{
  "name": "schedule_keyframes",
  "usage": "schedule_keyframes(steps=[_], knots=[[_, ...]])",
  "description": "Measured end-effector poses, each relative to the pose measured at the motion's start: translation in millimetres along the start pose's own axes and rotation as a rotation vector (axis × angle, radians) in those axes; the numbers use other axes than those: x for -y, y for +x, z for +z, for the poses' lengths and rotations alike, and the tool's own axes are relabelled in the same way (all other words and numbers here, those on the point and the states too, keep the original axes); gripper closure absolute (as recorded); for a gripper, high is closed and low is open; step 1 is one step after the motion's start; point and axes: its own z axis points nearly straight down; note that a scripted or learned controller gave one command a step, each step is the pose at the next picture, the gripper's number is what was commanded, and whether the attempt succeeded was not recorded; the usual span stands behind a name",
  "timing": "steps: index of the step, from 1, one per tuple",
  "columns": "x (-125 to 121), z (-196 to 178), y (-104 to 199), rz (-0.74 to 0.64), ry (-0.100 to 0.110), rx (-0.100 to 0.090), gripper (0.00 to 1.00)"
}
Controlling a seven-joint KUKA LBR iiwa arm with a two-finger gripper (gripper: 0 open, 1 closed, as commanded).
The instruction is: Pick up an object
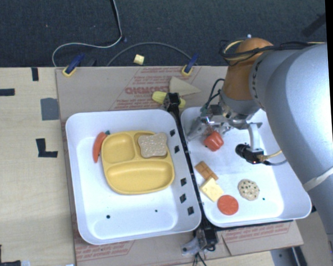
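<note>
Hand (214,129) over right bin (272,207), grip state unclear | red toy (214,141) just below | step: reaching to grasp | next: centre on it, close, lift

a: what can you count here?
b: two white bins (93,229), one yellow divided plate (138,176), one bread slice (154,145), one carrot (98,146).
a: and your right bin?
b: one cookie (249,189), one red slice (228,205), one cheese wedge (211,189).
</note>
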Motion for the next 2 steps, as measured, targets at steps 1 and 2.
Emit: schedule_keyframes(steps=[1,2], knots=[[24,-1,-2,0.003,-0.002,0.001,0.00],[23,-11,-2,0.001,-0.003,0.001,1.00]])
